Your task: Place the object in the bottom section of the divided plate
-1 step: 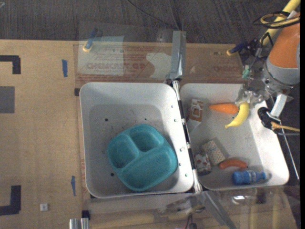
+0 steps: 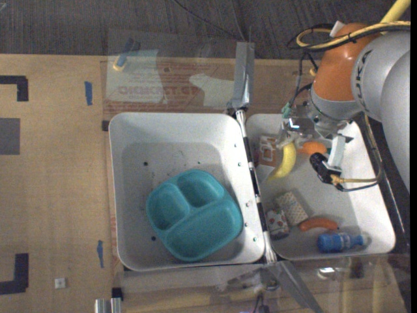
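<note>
Arm: the grey arm reaches over the right bin (image 2: 384, 233), its gripper (image 2: 291, 134) poised at the top of a banana (image 2: 285, 162).
Grip: whether it is clamped or spread cannot be told from above.
Banana: lies in the right bin, well apart from the teal divided plate (image 2: 194, 214) in the left bin (image 2: 124, 175).
Clutter: a carrot (image 2: 318, 224), blue bottle (image 2: 340, 242) and small packets (image 2: 287, 212) lie nearby.
Obstacle: the two bins' meeting walls stand between banana and plate.
</note>
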Controlling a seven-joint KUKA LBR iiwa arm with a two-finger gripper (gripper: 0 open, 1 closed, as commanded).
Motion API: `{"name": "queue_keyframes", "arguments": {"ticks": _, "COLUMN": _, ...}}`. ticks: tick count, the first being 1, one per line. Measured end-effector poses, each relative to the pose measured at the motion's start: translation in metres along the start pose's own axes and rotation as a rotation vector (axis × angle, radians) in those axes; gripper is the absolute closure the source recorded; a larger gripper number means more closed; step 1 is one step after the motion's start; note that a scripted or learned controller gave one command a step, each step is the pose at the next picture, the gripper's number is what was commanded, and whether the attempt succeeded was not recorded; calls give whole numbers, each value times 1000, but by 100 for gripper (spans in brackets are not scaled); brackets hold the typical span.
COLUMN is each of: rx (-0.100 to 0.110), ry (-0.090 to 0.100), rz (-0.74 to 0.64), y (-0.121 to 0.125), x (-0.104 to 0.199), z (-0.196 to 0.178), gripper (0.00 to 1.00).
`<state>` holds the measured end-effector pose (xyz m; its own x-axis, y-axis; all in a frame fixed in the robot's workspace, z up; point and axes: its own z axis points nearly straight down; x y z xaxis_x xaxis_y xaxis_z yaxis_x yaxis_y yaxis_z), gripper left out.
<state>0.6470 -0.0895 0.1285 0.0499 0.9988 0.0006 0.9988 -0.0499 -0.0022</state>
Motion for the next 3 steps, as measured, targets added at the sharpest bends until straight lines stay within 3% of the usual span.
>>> {"name": "queue_keyframes", "arguments": {"ticks": 1, "rx": -1, "ry": -1, "rz": 52, "y": -71, "x": 54, "z": -62, "gripper": 100}}
{"name": "queue_keyframes", "arguments": {"ticks": 2, "rx": -3, "ry": -1, "rz": 345, "y": -33, "x": 59, "z": -107, "gripper": 100}}
{"name": "queue_keyframes", "arguments": {"ticks": 3, "rx": 2, "ry": 0, "rz": 9, "y": -110, "x": 122, "z": -55, "gripper": 100}}
